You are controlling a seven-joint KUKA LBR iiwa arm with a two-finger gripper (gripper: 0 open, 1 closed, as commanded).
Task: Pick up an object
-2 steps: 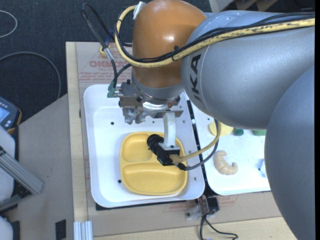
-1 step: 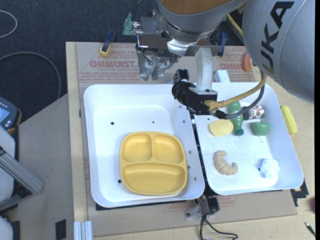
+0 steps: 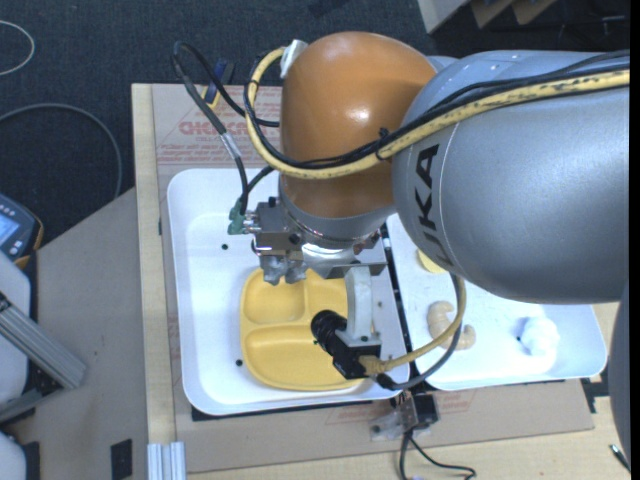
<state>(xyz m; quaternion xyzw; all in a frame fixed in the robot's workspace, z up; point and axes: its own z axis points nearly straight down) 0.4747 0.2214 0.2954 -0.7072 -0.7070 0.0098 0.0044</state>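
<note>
The yellow tray (image 3: 285,356) lies in the left bin (image 3: 186,298), in its near right part. It is a divided dish with a rounded rim. One long compartment runs along its near side, and a smaller one sits at its far left. The tray's near edge lies close to the bin's near rim. Its right side runs under the robot's own fittings, so I cannot tell how it meets the wall between the bins.

The gripper (image 3: 283,266) is down over the tray's far edge, just above the small compartment. From here I cannot tell whether it is open or closed, or whether it touches the tray. The arm (image 3: 500,168) fills the space above it, its orange band (image 3: 340,118) bulging over the far half of the left bin.

There is open room to the left of the tray, where a strip of bare white floor runs to the bin's left wall. More bare floor shows on the far left side, up to the rounded far corner.

In the right bin (image 3: 500,363), well apart from the tray, a tan piece (image 3: 440,316) lies near the dividing wall. A white lump (image 3: 538,336) sits further right, with bare floor between them. A bit of something yellow (image 3: 430,261) peeks out from under the arm.

Both bins rest on a brown board (image 3: 160,268), which shows as a margin to the left and along the near side.
</note>
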